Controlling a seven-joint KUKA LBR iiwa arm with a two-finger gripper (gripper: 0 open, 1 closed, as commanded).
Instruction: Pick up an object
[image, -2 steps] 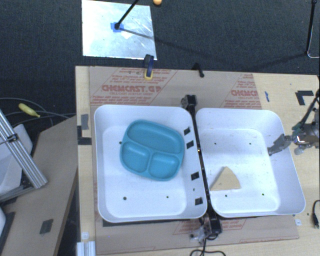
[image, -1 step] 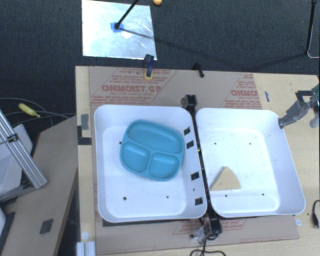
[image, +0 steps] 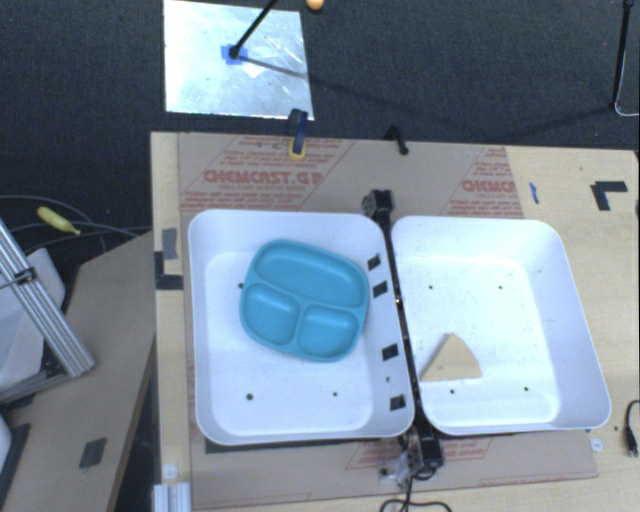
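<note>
A blue divided plate (image: 303, 299) with three compartments lies flat in the left white bin (image: 225, 400), a little above its middle. A tan, triangular flat piece (image: 452, 359) rests on the floor of the right white bin (image: 570, 300), toward its lower left corner.
The two bins sit side by side on a cardboard sheet (image: 270, 175) on the bench, joined by a black clip strip (image: 392, 300). A shiny metal sheet (image: 240, 60) lies on the dark floor beyond. An aluminium frame (image: 40, 310) stands at the left edge.
</note>
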